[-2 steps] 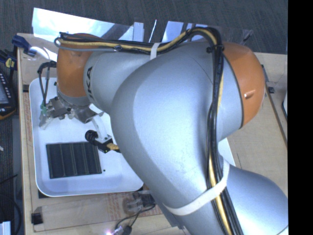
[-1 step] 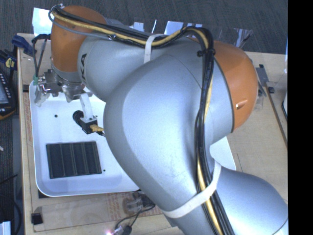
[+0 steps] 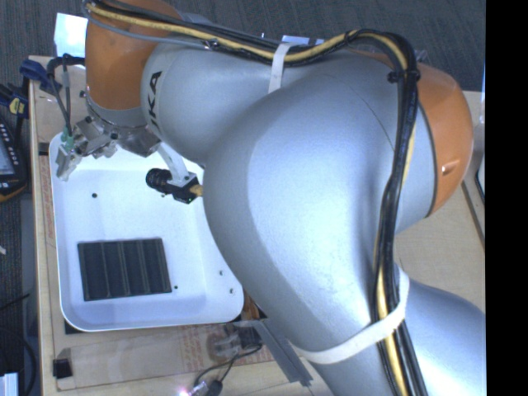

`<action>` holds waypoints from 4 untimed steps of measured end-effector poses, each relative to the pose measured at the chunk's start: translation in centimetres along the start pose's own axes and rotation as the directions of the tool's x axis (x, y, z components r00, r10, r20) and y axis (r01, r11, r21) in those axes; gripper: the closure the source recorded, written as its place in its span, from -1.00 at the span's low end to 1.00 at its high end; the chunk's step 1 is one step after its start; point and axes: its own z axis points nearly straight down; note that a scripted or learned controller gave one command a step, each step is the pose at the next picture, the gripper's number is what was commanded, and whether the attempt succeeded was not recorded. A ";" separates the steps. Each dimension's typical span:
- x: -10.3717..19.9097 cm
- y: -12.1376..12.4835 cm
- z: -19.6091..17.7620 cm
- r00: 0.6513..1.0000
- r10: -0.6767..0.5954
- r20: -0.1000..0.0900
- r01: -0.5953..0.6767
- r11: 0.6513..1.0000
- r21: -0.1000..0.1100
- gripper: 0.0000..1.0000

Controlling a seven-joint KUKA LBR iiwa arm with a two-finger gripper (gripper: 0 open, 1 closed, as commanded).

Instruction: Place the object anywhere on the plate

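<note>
A dark grey ribbed rectangular plate (image 3: pixel 124 269) lies flat on the floor of the left white bin (image 3: pixel 198 304), towards its near side. My gripper (image 3: pixel 66 159) hangs over the bin's far left corner, well away from the plate, below the orange band (image 3: pixel 115 56) of the wrist. A small green part shows at the gripper's base. I cannot make out any object in it. The grey arm covers the whole right half of the view and hides the right bin.
A black fitting with an orange tip (image 3: pixel 172 184) juts from the wrist over the bin's middle. Cables and tools (image 3: pixel 16 106) lie on the bench beyond the bin's left rim. A wooden bench edge (image 3: pixel 165 349) runs along the front.
</note>
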 end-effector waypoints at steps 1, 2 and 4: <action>0.0 0.0 0.0 1.000 0.000 0.000 0.000 1.000 0.000 -1.00; 0.2 0.1 -1.0 1.000 -0.004 -0.001 0.004 1.000 -0.001 1.00; -0.2 -6.1 7.1 0.992 -0.128 -0.002 0.128 0.992 0.006 1.00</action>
